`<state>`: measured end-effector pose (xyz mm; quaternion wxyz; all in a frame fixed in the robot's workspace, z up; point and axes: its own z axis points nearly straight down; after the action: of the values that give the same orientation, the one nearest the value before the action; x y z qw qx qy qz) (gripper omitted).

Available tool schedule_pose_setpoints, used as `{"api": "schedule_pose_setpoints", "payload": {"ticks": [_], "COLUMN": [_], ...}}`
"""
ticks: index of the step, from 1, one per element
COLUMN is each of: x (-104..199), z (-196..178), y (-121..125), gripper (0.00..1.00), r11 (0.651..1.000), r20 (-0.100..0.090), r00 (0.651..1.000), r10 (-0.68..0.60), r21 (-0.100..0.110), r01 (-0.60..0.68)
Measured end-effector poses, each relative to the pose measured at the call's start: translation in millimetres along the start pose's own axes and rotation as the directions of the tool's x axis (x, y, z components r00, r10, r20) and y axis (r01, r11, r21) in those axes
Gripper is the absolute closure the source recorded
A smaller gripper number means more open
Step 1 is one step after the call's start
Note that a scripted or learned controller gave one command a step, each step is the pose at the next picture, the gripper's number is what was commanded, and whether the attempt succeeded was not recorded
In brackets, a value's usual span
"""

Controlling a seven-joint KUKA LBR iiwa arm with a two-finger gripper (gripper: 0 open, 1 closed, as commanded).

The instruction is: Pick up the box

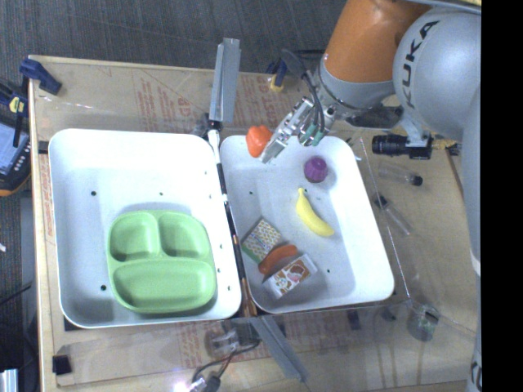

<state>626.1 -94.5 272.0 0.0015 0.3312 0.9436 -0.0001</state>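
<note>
1. You'll find the box [289,276] in the right bin [369,243], close to that bin's near edge and toward its left half. It lies flat on the bin floor, white and red with a printed picture on its top face.
2. Its long axis runs on a slant: the left end sits lower in the view, nearer the bin's front wall, and the right end climbs up and to the right, toward the bin's middle.
3. Touching or just overlapping its upper long side you see an orange-red sausage-shaped toy [278,257], lying on much the same slant. Just above that is a small patterned packet [261,237], turned like a diamond.
4. The gripper [278,148] is well apart from the box, up at the far left corner of the right bin. Its fingers point down and left, and you cannot tell from this angle whether they are spread or closed; nothing is visibly between them.
5. An orange round toy [257,140] sits just beside the fingertips, against the bin's far rim.
6. Between gripper and box you have a purple round toy [316,169] and a yellow banana [314,215], the banana slanting down to the right.
7. The left bin [73,178] holds a green divided tray [162,261].
</note>
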Motion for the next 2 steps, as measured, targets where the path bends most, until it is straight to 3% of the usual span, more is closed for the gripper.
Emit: {"api": "schedule_pose_setpoints", "payload": {"ticks": [1, 2], "x": [61, -15], "z": [81, 12], "y": [16, 3], "gripper": [1.0, 1.0], "r11": [1.0, 0.984], "r20": [-0.004, -0.001], "r00": [1.0, 0.984], "r10": [-0.025, -0.179], "r21": [0.003, 0.001], "r01": [0.025, 0.179]}}
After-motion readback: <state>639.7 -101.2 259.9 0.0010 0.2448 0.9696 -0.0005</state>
